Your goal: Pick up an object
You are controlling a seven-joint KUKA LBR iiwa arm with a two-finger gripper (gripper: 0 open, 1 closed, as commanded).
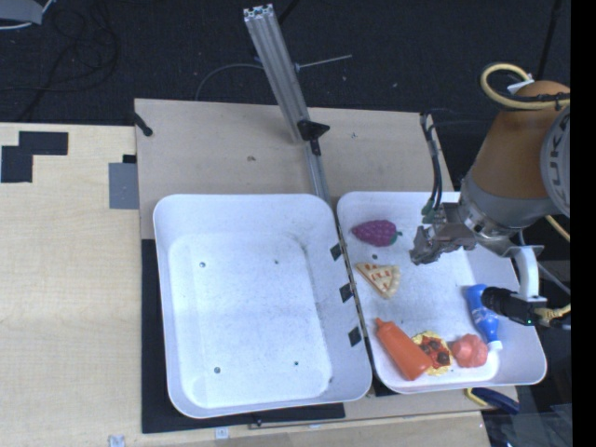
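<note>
Orange bottle (402, 348) lies diagonally, cap toward upper left

Open floor mid right bin (438, 296), toys (433, 352) along its edges.

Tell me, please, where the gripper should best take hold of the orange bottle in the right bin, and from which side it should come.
Grip the orange bottle across its wide body, probably coming straight down from above. It lies flat and slanted, its lower end touching the yellow-red toy, so the upper half offers freer sides for the gripper.
</note>
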